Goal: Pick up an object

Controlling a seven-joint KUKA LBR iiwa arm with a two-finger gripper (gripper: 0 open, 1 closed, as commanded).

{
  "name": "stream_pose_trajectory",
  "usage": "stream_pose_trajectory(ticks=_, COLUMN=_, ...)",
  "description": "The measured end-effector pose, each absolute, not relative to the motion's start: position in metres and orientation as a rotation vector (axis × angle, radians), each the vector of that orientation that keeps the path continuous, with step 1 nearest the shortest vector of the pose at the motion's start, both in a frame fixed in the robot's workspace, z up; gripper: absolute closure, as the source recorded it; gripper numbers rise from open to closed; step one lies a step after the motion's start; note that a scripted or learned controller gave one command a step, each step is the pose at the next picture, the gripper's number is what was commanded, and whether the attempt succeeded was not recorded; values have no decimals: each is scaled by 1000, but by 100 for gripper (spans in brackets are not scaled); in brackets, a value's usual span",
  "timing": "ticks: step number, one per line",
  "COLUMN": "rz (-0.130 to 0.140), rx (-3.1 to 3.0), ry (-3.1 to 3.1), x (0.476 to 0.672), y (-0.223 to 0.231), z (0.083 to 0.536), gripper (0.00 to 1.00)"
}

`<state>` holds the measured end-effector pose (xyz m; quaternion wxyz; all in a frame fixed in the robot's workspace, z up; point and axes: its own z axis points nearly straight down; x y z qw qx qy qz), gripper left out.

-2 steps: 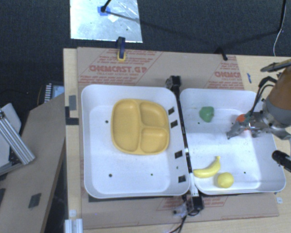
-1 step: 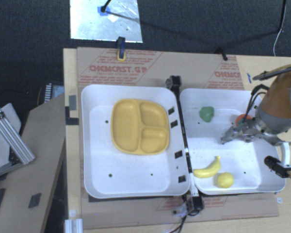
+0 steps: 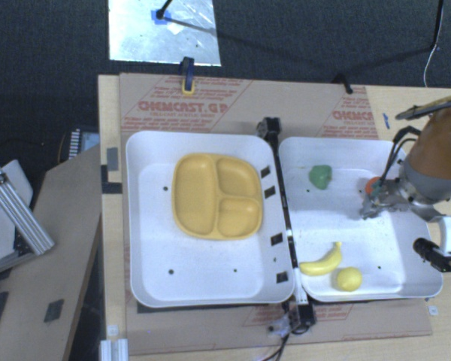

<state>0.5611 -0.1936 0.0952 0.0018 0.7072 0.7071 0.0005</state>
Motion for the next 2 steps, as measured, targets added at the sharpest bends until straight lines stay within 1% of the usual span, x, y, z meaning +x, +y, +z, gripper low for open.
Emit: stream_pose_trajectory(ticks=2, rz=4, rx=2216, ry=2219, x=558, y=-198, z=182, gripper=100)
